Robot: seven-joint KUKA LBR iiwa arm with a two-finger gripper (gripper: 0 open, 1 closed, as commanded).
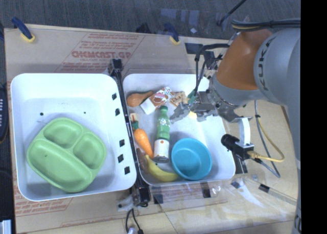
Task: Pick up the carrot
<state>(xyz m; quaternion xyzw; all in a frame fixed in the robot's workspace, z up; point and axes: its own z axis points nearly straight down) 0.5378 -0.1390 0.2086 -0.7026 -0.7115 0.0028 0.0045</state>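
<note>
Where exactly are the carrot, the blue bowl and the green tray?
carrot [142, 140]: camera view, middle of its orange body.
blue bowl [191, 159]: camera view, inside of its hollow.
green tray [65, 154]: camera view, ridge between its compartments.

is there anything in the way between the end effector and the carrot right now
Yes. The green bottle lies lengthwise between the end effector and the carrot, which lies along the right bin's left wall. A banana lies just below the carrot's tip.
</note>
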